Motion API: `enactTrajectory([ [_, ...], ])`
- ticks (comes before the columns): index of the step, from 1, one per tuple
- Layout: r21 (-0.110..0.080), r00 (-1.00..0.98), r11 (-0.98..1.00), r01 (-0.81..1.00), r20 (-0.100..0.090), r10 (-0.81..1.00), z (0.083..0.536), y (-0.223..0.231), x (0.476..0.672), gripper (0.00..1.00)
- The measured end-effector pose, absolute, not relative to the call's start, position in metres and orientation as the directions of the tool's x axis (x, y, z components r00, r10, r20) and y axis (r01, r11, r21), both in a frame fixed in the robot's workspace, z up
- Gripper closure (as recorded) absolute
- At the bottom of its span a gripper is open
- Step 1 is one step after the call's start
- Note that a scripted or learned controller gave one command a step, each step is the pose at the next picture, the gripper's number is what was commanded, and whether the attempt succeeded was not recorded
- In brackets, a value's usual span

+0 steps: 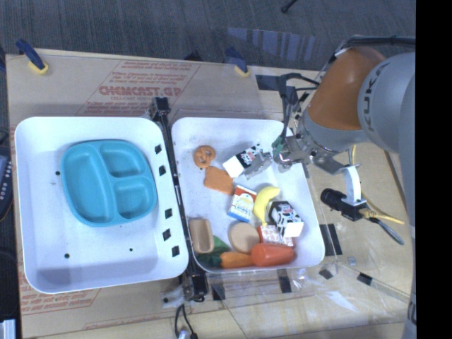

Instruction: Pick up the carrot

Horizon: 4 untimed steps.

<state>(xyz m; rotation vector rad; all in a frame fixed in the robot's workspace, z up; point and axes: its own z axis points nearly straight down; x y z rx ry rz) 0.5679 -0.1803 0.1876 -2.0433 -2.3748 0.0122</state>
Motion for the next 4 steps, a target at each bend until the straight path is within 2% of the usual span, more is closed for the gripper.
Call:
enactTrajectory([
  [1,0.013,-0.132,0.132,0.991,-0.007,0.991,0.099,-0.212,0.56,0.0],
  [2,0.004,-0.105,0.105,0.994,-0.002,0.994,0.129,-0.173,0.627,0.0],
  [3,-0.004,-0.03,0.03,1.0,0.002,1.0,0.091,-0.091,0.587,0.0],
  [4,-0.004,-0.032,0.032,0.999,-0.001,0.999,0.102,-0.094,0.588,1.0],
])
